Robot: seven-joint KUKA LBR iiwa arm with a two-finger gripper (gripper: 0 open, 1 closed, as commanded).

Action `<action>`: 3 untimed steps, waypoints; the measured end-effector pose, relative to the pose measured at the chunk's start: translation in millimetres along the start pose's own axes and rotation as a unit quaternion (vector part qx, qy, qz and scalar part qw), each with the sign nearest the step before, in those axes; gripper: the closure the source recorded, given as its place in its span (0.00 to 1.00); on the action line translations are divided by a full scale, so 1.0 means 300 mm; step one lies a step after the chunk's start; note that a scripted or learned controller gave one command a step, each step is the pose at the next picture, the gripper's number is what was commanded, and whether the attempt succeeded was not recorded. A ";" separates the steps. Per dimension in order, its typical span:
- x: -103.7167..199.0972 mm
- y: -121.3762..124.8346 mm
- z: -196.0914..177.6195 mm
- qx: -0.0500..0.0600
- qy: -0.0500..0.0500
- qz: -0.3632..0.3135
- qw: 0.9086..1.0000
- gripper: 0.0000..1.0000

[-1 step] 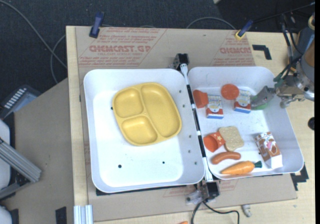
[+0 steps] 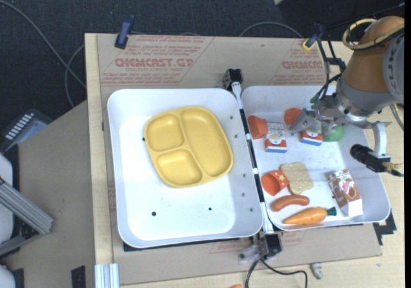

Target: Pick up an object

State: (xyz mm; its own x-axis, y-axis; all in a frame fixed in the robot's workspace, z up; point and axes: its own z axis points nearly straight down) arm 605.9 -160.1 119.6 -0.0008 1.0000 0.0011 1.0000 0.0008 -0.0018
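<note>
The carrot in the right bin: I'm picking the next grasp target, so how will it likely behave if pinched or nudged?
The carrot looks like rigid toy plastic, so probably light and stiff. Its rounded, tapered body may roll or slip when nudged. It lies beside the sausage, which could crowd the pinch.

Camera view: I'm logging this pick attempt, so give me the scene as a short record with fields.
left bin: holds a yellow divided plate
right bin: holds toy food
near front of right bin: carrot, sausage, bread slice
right side of right bin: snack packet
by the divider: orange cup, small carton
gripper: low over the back of the right bin
held object: cannot tell
</note>
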 end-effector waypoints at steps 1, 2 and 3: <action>0.105 0.160 0.093 -0.006 -0.002 -0.001 1.000 0.00; 0.105 0.165 0.056 -0.010 -0.003 -0.001 1.000 1.00; 0.105 0.164 0.057 -0.009 -0.003 -0.001 1.000 0.00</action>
State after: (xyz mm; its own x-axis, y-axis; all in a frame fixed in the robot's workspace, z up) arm 655.1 -128.5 102.5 -0.0030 1.0000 -0.0053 0.9999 0.0031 0.0168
